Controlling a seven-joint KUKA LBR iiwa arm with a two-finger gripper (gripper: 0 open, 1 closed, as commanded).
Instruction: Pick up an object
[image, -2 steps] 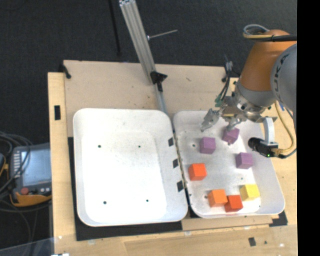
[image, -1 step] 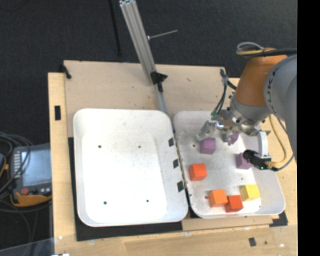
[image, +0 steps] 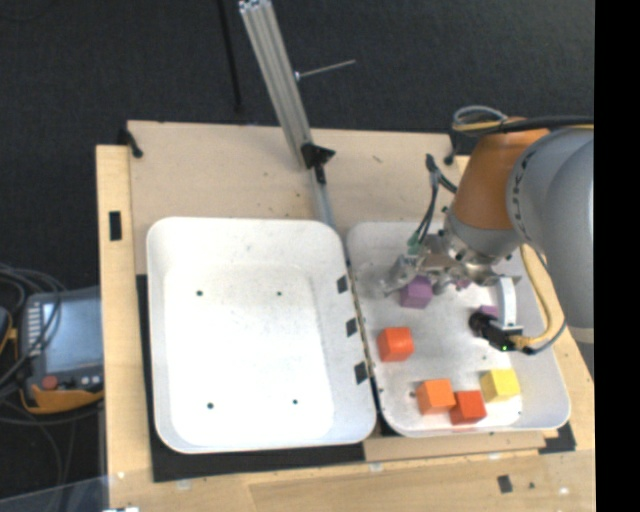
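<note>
Nearest the surface's front edge, a red block (image: 468, 406) touches an orange block (image: 434, 394) in the right bin (image: 540, 400). Farther back, the jaws (image: 420, 280) grip a purple block (image: 416, 293).

Pale wooden bench (image: 230, 170) carries two shallow white plastic bins side by side on a black mat (image: 160, 462). Right bin (image: 545, 400) sits directly beneath the gripper (image: 415, 272); left bin (image: 250, 330) lies well to the gripper's left.

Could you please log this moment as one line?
pincer over right bin | purple block at fingertips, grasp unclear | orange cube untouched
</note>
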